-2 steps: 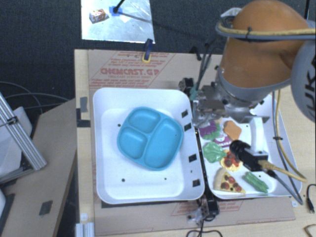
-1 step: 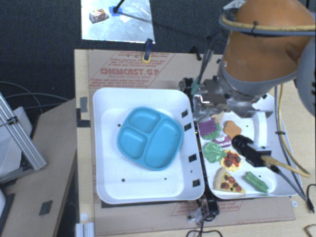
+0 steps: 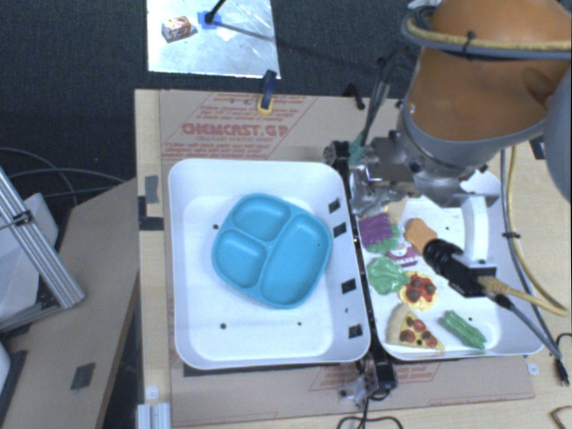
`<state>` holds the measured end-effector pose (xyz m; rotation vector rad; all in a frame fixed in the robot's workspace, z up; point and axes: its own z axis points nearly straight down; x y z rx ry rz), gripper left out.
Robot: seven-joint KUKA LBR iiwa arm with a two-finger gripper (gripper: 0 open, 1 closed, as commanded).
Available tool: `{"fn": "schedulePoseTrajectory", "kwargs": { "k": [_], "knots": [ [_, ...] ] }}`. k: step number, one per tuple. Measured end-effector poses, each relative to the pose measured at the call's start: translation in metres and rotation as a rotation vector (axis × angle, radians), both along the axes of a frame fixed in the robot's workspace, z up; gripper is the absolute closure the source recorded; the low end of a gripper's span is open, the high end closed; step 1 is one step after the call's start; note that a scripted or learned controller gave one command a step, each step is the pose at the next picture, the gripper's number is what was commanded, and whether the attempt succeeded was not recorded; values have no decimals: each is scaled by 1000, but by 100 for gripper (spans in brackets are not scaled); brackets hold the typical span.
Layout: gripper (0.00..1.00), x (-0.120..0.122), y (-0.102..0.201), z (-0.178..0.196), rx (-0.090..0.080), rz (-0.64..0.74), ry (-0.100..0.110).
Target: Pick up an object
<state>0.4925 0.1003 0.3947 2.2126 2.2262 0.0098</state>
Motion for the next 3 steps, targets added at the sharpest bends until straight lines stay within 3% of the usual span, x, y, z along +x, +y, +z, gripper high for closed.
{"fn": "schedulePoseTrajectory", "kwargs": {
  "k": [3],
  "knots": [
    [100,2,1,33,3,11,-6]
  ]
}}
